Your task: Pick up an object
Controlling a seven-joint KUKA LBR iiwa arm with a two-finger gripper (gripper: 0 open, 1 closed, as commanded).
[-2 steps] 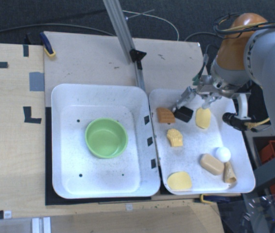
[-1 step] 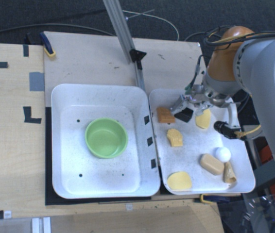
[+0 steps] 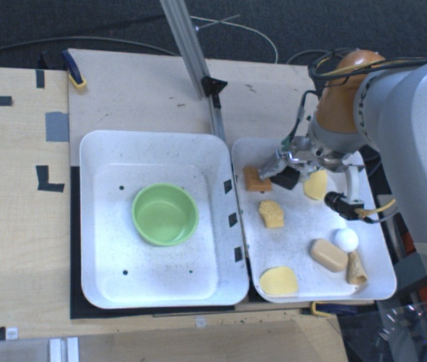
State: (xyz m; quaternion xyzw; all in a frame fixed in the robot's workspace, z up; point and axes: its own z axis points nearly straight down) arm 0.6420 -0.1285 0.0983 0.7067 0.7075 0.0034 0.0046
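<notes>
My gripper (image 3: 277, 172) hangs low over the upper left part of the right bin (image 3: 383, 285). An orange-brown block (image 3: 253, 179) lies right beside its tip, against the bin's left wall; I cannot tell whether they touch. A pale yellow rounded piece (image 3: 315, 185) sits just right of the gripper. A yellow chunk (image 3: 271, 214) lies below it. Further down are a white ball (image 3: 345, 240), a tan block (image 3: 328, 255), a brownish cone (image 3: 356, 268) and a flat yellow disc (image 3: 278, 281).
The left bin (image 3: 100, 157) holds a green bowl (image 3: 165, 214) near its middle. A slanted metal pole (image 3: 187, 32) ends at the bins' shared upper edge. Cables (image 3: 353, 206) hang off the wrist over the right bin.
</notes>
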